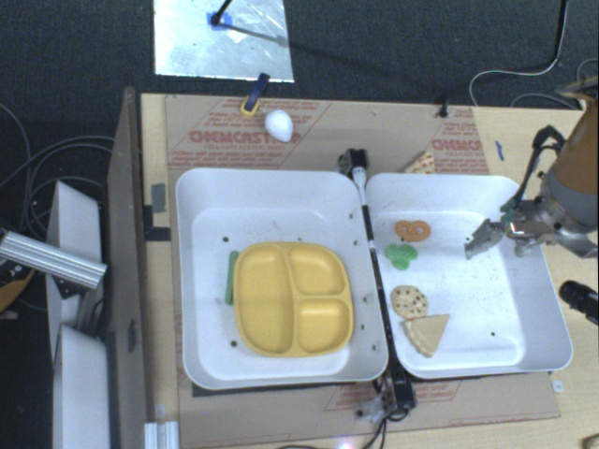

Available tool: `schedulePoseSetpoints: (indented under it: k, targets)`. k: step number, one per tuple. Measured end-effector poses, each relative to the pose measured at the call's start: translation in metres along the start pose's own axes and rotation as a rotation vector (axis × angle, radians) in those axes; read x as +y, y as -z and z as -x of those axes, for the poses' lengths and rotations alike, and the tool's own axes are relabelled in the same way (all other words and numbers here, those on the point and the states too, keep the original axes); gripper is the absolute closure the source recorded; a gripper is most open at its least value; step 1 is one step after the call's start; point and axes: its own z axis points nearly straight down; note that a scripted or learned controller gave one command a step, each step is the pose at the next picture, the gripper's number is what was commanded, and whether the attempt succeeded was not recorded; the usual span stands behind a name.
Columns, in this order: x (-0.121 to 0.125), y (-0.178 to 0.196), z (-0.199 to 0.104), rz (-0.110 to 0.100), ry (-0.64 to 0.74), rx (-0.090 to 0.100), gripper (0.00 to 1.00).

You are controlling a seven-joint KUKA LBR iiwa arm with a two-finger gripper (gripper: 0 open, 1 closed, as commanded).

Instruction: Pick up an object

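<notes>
In the right bin (pixel 524 344) lie an orange pretzel (pixel 412 230), a green broccoli-like piece (pixel 401 254), a round cookie (pixel 409 300) and a tan wedge (pixel 427 333), all along its left side. My gripper (pixel 487 239) hangs over the bin's upper right part, reaching in from the right, well apart from these objects. Nothing shows between its fingers (pixel 479 243).
The left bin (pixel 215 204) holds a yellow divided plate (pixel 292 297) with a green stick (pixel 229 277) beside it. A white egg shape (pixel 279 124) and a cracker-like piece (pixel 421 164) lie on the cardboard behind the bins. Cables run at left and top right.
</notes>
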Motion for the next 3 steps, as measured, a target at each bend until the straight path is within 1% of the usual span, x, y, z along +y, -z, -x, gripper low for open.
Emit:
schedulePoseSetpoints:
  k: [1,2,3]
  targets:
    - [0.021,-0.118,-0.052,-0.008,0.006,0.005,0.0]
    - [0.101,-0.127,-0.065,0.007,0.005,0.0,0.0]
    - [0.098,-0.116,-0.064,0.005,0.003,0.0,1.0]
